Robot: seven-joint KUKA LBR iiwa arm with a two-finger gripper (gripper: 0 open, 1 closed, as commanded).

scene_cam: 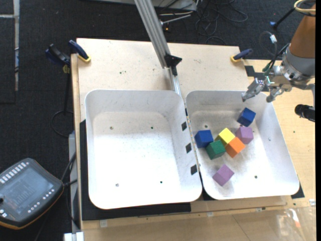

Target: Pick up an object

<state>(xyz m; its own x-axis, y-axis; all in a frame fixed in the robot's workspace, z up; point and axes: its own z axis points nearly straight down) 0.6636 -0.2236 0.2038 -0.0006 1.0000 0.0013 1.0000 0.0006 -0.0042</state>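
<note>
We see the fingers (261, 90) spread apart and holding nothing, poised over the far rim of the right bin (281, 149). Just below them lies a blue cube (246, 117); past it, farther from the fingers, cluster the yellow cube (226, 135) and orange cube (235, 146).

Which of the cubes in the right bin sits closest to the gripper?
The dark blue cube nearest the bin's far wall, just below the gripper; it sits apart from the clustered cubes.

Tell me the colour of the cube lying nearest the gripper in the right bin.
Blue: the cube just below the gripper, seen in the camera view.
</note>
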